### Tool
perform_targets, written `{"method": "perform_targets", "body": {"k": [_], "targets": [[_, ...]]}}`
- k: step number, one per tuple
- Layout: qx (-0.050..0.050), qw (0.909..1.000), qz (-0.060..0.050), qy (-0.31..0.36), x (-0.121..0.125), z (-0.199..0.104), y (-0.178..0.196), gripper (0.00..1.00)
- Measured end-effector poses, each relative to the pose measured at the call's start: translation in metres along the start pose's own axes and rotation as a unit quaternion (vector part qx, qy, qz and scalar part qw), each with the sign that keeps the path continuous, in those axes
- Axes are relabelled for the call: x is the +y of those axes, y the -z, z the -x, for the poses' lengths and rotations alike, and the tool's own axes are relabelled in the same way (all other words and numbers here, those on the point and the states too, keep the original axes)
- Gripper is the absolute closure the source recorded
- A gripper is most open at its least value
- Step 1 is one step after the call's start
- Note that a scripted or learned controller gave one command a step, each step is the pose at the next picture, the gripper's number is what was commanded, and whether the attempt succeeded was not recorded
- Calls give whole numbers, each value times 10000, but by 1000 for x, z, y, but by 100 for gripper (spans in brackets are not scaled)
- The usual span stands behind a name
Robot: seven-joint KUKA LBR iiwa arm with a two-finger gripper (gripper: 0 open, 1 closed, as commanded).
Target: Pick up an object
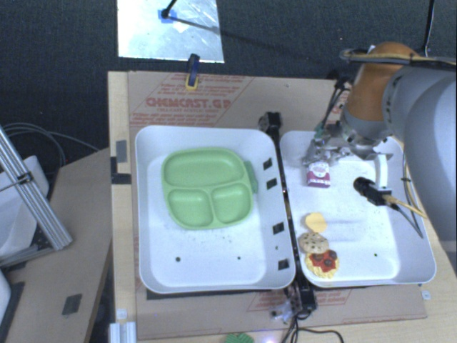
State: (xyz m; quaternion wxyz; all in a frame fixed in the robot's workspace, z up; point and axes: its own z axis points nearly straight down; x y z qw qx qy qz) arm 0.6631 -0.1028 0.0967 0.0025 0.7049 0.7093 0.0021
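1. The packet, small and red and white, lies flat in the right bin. It is in the far-left part of that bin, close to the wall shared with the left bin.
2. The claw hangs right over the packet's far edge, so close that the two seem to meet. From this slant I cannot tell whether it is open or closed, or whether it has hold of the packet.
3. The arm comes in from the right over the right bin's far corner. Its orange band sits above the wrist.
4. Nearer the camera in the same bin, three small food toys line up beside the left wall.
   - A yellow disc is the one nearest the packet, with bare white floor between them.
   - A cookie touches the disc's near edge.
   - A red-and-yellow piece, much like a small pizza, touches the cookie.
5. The left bin holds a green plate with three compartments: one long one on the far side and two smaller ones nearer the camera. The plate lies flat, toward the far half of its bin.
6. Small black clips stand in a row along the walls where the two bins meet.
7. Both bins rest on a cardboard sheet with red print, which lies on the pale surface.
8. A yellow-and-blue clamp sits at the cardboard's far edge.
9. Just beyond the clamp, a shiny square sheet lies on dark ground.
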Motion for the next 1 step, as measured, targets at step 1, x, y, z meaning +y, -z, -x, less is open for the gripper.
{"method": "perform_targets", "body": {"k": [1], "targets": [[17,10000,-5,18,-41,-66,94,100]]}}
